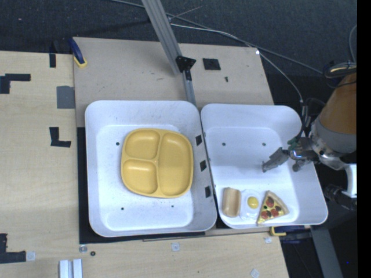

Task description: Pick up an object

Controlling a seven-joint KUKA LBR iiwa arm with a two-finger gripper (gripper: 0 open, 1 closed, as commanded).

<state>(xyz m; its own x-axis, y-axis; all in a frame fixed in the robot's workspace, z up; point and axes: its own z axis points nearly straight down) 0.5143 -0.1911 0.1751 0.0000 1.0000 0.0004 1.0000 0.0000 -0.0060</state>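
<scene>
In the near corner of the right white bin (255, 120) lie a small brown hot-dog toy (231, 202), a fried-egg piece (252, 202) and a pizza-slice toy (272, 207), probably light, stiff plastic best pinched across their narrow sides, while the pincer (277, 160) hovers above them, spread open and empty.

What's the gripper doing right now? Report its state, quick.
Gripper: over the right bin, fingers spread open, nothing between them. The hot dog, fried egg and pizza slice lie untouched along the bin's near edge.
</scene>
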